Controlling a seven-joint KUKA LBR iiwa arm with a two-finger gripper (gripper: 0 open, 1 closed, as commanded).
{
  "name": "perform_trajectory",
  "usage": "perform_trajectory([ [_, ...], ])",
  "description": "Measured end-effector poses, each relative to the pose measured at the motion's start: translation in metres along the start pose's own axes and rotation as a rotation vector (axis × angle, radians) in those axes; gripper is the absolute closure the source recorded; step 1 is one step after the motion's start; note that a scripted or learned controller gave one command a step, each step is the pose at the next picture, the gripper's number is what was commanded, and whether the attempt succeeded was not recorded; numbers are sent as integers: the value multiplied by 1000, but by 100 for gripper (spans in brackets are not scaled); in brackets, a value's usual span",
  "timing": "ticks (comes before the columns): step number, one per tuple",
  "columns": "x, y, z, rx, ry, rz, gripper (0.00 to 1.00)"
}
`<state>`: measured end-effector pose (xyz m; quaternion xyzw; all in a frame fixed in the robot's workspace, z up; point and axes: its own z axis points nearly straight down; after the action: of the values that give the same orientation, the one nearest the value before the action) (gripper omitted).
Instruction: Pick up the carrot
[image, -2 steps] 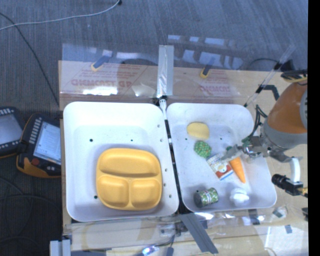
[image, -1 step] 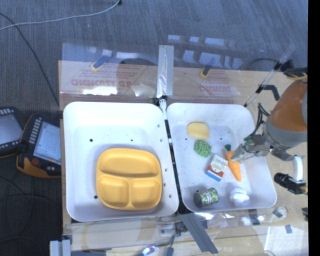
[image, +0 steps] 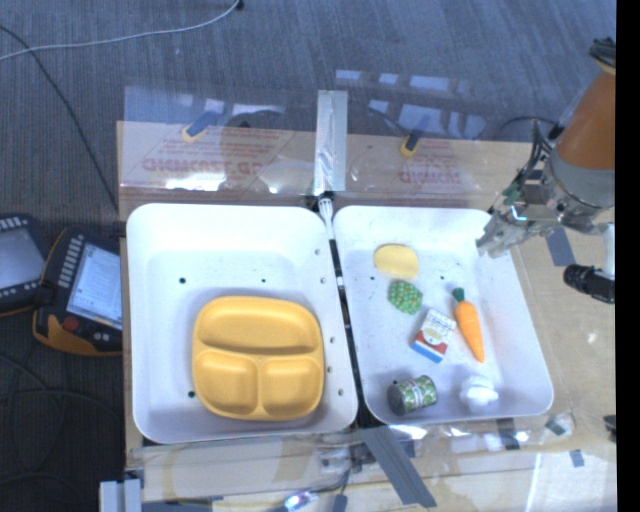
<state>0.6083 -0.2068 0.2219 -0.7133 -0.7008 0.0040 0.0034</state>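
- The left bin (image: 160, 250) holds a yellow divided tray (image: 258, 355).
- The right bin (image: 520, 340) holds a yellow piece (image: 396, 261), a green cluster (image: 404, 297), a small carton (image: 432, 335), a can (image: 412, 394), a white object (image: 481, 393) and the carrot (image: 468, 325).
- The carrot lies right of centre, long axis near vertical in the frame, green end up, tip toward lower right.
- My gripper (image: 497, 236) hovers over the bin's upper right rim, holding nothing; how far open it is I cannot tell.

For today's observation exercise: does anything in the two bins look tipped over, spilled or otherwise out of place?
One thing: the small green can near the right bin's front edge lies on its side rather than upright. Nothing looks spilled. The carrot lies flat beside a small carton.
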Motion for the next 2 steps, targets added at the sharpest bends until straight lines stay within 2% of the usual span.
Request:
perform_trajectory([
  [1, 31, 50, -87, 0, -2, -188, 100],
  [2, 71, 47, -154, -2, -3, -397, 100],
])
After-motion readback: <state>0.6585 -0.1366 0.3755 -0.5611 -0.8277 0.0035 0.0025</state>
